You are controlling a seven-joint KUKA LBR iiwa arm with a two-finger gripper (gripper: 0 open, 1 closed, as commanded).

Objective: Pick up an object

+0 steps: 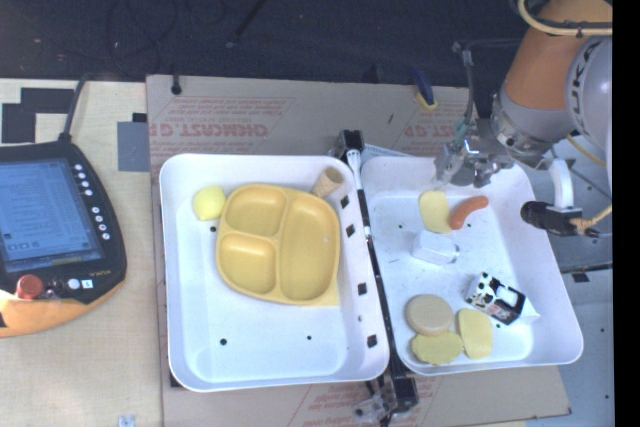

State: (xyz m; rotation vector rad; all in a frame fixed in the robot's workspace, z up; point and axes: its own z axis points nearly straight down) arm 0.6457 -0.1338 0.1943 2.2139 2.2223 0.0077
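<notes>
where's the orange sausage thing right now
In the camera view the orange sausage lies in the right bin, toward its far end, touching the pale yellow piece on its left. The gripper is just above it.

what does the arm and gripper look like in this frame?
The arm has light grey rounded housings with a big orange band above the wrist. A pale yellow cable loops beside the band. The gripper is small, bare metal with dark parts.

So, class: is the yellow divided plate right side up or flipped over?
Right side up: the yellow divided plate shows three hollow compartments facing the camera.
</notes>
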